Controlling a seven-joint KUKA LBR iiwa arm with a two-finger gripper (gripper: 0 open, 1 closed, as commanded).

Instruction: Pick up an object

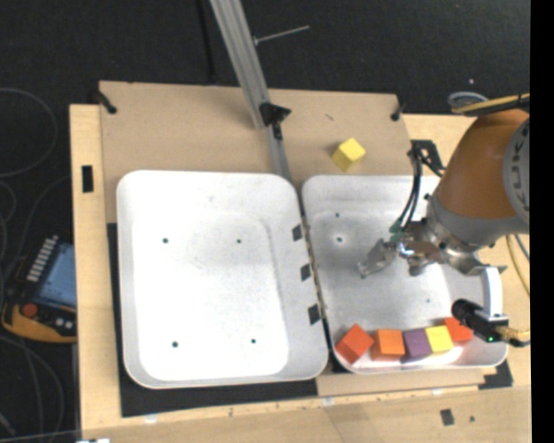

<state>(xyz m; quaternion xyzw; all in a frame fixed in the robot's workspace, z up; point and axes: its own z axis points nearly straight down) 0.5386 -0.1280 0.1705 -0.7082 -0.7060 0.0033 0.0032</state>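
Here the gripper [377, 258] hangs at mid-right over the right bin [351, 201], fingers too blurred to tell their spread, so it should drop squarely over 1 block, likely the orange cube [355, 342] at lower right.

Right bin [351, 212] floor open; blocks [402, 342] crowd its near wall

Coloured blocks [402, 342] rowed along right bin's [351, 210] front wall
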